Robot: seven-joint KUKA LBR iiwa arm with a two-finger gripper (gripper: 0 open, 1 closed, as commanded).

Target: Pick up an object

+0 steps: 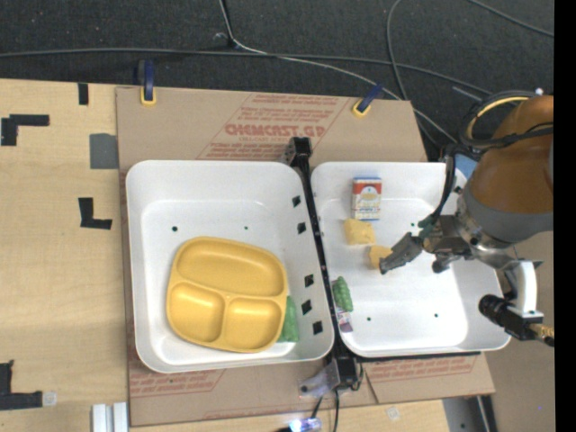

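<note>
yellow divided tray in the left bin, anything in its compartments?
Empty. The yellow tray lies flat in the left bin, and all three compartments show bare yellow floor. A green item lies outside its right edge.

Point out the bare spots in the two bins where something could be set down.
Right bin: open floor along the near wall, below the yellow pieces and right of the green packet. Left bin: a bare strip between its far wall and the yellow tray. Crowded: around the small carton, the pieces and the gripper.
</note>
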